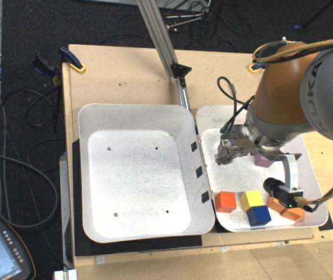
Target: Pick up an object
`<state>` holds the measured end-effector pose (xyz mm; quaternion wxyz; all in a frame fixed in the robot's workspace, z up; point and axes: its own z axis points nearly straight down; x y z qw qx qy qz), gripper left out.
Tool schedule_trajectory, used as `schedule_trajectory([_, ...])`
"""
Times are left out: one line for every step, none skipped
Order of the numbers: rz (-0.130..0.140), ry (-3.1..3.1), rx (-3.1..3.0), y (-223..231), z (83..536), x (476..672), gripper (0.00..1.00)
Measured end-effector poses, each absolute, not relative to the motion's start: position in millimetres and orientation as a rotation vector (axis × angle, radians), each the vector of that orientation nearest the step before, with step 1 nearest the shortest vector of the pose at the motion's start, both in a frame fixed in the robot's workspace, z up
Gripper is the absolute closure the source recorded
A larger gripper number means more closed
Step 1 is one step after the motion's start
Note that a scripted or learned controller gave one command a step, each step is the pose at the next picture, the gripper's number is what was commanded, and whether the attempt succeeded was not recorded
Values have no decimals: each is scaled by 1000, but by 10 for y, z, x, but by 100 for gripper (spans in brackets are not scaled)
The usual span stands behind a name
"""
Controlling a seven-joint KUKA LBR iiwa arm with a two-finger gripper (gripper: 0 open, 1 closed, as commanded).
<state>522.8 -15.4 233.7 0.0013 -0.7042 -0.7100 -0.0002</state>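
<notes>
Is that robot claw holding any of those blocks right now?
Cannot tell. The gripper hangs over the right bin, and no block shows between its fingers.

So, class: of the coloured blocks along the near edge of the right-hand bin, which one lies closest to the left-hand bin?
The orange block. It lies at the left end of the group, beside the wall shared with the left bin; the yellow block and blue block lie further right.

Purple block (263, 161) mostly hidden under the arm (295, 98), arm cut off at right edge

Bench (131, 77) looks like matt wood; bins (137, 174) matt white, speckled; orange band (280, 92) glossy.
</notes>
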Motion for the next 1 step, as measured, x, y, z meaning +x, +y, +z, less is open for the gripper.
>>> schedule_trajectory([0,-2229,-2209,416,2234,5199,100])
